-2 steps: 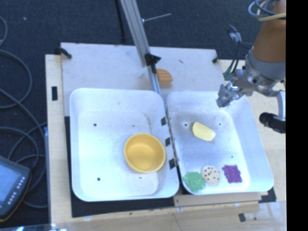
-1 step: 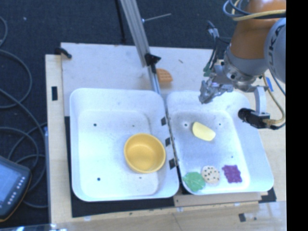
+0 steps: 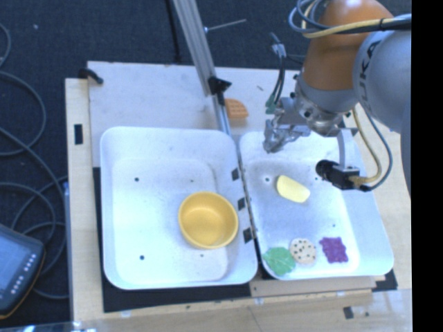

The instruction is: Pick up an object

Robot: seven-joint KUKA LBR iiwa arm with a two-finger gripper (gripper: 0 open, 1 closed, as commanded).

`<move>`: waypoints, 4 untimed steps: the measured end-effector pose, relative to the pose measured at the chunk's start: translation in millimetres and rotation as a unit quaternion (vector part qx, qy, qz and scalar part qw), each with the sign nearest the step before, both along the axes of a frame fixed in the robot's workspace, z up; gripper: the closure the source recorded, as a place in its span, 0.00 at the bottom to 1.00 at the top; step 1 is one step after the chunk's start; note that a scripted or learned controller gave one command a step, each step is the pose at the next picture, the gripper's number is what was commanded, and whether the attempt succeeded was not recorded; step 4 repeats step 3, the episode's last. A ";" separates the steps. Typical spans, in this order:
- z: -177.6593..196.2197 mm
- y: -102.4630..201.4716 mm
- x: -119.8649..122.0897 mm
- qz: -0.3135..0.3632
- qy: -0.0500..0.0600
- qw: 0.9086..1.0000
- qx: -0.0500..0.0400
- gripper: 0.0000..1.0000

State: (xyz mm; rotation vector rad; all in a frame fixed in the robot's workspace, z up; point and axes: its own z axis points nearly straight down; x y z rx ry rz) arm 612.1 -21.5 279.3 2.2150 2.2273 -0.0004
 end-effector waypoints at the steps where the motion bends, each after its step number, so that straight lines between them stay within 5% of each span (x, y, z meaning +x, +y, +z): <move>1: -1.6 54.7 11.8 0.000 -0.001 1.000 0.000 1.00; 2: -7.6 103.4 24.7 0.000 -0.001 1.000 0.000 1.00; 3: -7.2 100.3 24.5 -0.001 0.000 1.000 -0.001 0.00; 4: -7.2 100.3 24.5 -0.001 0.000 1.000 -0.001 0.00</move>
